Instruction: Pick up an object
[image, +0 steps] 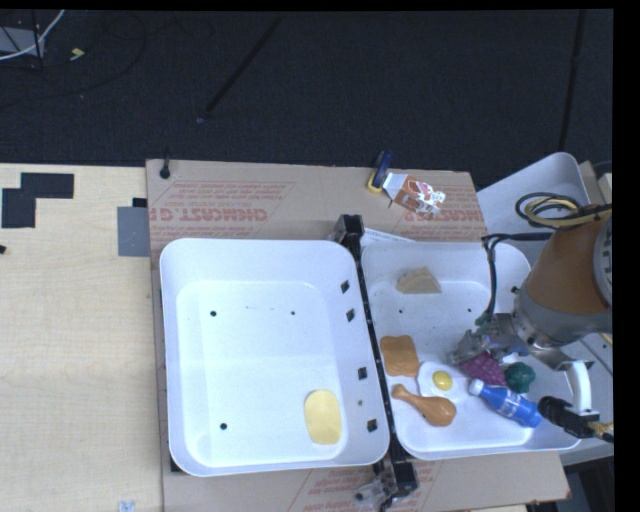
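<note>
My gripper (477, 346) is low in the right bin (450, 255), near its right side. It sits directly over a purple object (487, 364), which it partly hides. Close by lie a dark green round item (519, 377), a blue bottle (507, 403), a fried egg toy (441, 380), a tan drumstick (425, 404) and an orange slice (399, 355). A tan wedge (418, 281) rests farther back in the same bin. A yellow oval piece (322, 415) lies in the left bin (190, 290), near its front right corner.
The arm's orange band (565, 275) hangs over the right bin's right rim. A black divider (365, 330) separates the bins. Behind them on the cardboard lie a blue and yellow clip (380, 172) and a small printed packet (418, 196).
</note>
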